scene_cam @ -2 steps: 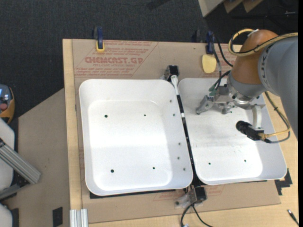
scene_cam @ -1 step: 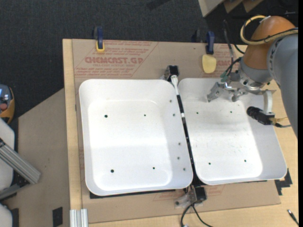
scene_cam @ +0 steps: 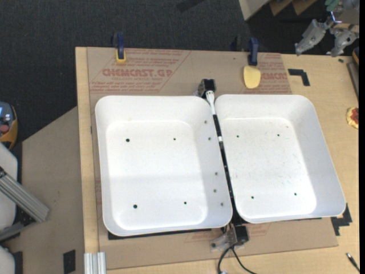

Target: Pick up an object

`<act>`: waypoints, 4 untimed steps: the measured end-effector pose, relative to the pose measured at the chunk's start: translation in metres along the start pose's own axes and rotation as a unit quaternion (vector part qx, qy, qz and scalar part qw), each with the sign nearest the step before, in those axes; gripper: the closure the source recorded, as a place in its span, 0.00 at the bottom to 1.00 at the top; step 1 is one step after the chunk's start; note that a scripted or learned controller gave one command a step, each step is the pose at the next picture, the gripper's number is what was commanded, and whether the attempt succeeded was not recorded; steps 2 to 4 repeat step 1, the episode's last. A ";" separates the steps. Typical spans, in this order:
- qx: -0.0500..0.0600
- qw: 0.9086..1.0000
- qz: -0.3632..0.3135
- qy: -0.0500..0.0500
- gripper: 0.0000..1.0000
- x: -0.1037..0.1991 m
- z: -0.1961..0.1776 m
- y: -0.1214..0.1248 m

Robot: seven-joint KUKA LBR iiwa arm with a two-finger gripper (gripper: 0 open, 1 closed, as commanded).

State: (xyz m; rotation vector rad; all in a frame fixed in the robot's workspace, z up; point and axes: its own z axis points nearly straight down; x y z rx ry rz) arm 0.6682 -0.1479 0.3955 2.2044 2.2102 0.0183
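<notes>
White smooth round-cornered bins [scene_cam: 108, 153] on brown board [scene_cam: 188, 67]

Even, fairly bright overhead light washes the two white bins [scene_cam: 154, 164] nearly featureless, with mild glare on their floors. Soft, thin shadows edge the bins' near rims. The dark floor beyond the bench's [scene_cam: 91, 96] far edge is dim, and detail is slightly soft throughout.
</notes>
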 end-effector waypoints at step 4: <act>0.008 1.000 0.000 0.001 1.00 0.000 0.001 -0.001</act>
